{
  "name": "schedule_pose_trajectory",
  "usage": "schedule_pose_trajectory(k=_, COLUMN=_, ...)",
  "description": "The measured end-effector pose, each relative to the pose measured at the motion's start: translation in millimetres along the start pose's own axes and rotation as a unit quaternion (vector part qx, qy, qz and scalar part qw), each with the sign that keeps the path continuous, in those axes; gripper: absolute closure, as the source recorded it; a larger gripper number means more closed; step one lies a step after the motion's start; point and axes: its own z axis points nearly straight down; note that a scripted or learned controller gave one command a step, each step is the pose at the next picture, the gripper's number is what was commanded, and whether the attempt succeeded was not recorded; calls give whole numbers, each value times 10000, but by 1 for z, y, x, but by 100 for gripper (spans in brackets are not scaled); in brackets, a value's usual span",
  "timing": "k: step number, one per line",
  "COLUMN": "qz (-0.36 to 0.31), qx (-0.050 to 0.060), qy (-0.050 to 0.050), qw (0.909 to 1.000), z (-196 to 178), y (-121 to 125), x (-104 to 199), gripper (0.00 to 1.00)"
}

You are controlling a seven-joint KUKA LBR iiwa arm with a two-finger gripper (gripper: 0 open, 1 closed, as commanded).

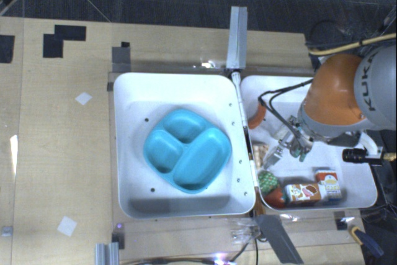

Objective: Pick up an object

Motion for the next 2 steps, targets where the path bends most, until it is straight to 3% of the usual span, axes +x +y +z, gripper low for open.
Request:
schedule_pose_trajectory(k=1, qz=-505, qx=21, qy=15, qw=9987, z=-96, y=8, x=1, gripper=0)
schedule_pose_trajectory(k=2, qz=581, qx=24, qy=7, qw=9983, z=-19, y=-47, x=34, gripper=0)
